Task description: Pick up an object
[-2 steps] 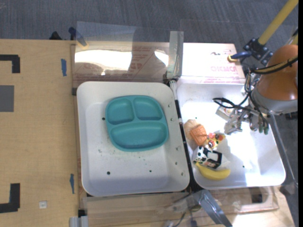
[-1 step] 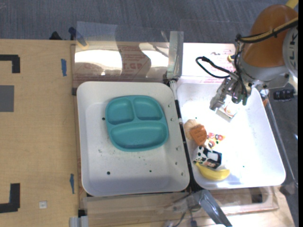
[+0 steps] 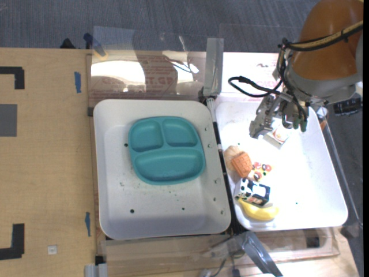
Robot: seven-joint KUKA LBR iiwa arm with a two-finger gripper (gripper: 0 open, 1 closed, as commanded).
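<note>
Gripper point(image 3: 266, 122) hangs over the upper middle of the right bin point(image 3: 323, 183); finger state cannot be told, nothing visibly held. Objects cluster against that bin's left wall: orange croissant-like toy point(image 3: 240, 163), small black, white and blue toy point(image 3: 255, 191), yellow banana point(image 3: 259, 212) at the front. Bin floor to their right is open. Left bin point(image 3: 109, 172) carries a teal divided plate point(image 3: 166, 149), centred, clear margins all round.
</note>
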